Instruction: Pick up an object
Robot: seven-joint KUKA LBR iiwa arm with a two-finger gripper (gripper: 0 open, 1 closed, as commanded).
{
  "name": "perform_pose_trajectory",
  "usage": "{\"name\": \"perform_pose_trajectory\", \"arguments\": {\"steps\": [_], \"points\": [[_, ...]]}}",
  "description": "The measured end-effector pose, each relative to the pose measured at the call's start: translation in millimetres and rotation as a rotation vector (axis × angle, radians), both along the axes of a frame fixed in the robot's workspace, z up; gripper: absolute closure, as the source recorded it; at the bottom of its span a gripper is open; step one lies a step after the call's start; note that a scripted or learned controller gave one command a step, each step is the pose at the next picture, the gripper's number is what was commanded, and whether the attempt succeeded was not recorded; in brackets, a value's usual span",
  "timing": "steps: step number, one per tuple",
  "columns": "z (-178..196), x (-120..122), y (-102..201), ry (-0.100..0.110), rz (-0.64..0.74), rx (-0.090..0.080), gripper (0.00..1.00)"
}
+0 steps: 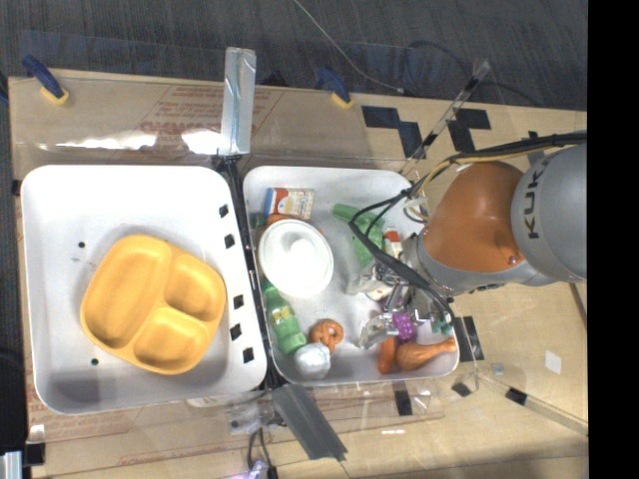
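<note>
In the right bin point(431, 371), along its near wall, lie a silvery rounded object point(313, 361), an orange-and-white toy point(325, 333) and an orange carrot-like piece point(417, 352) at about five o'clock. Just above the carrot piece, the gripper point(392, 312) hangs low over a purple item point(402, 321) amid dark cables; whether the claw is apart or together cannot be told. A green bottle point(284, 324) lies along the bin's nine-o'clock wall. A white bowl point(297, 257) sits at the middle-left, a green piece point(361, 230) to its three o'clock. At the far wall rests a small printed box point(291, 203). The left bin point(60, 198) holds a yellow divided tray point(152, 301). The arm point(499, 223) enters from three o'clock.
</note>
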State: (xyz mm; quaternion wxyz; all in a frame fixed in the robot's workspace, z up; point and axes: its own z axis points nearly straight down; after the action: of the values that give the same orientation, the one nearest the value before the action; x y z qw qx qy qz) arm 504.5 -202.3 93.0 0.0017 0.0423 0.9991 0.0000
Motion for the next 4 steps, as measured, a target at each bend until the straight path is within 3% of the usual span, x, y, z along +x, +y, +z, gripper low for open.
{"name": "perform_pose_trajectory", "arguments": {"steps": [1,2,3,4], "points": [[-1.6,-26.8,98.0,0.003,-0.076,0.003,0.00],[-0.4,-14.2,101.7,0.000,-0.187,-0.008,0.00],[9.8,-12.4,102.2,-0.003,-0.182,-0.008,1.00],[140.8,17.1,137.6,-0.008,-0.064,0.000,1.00]]}}
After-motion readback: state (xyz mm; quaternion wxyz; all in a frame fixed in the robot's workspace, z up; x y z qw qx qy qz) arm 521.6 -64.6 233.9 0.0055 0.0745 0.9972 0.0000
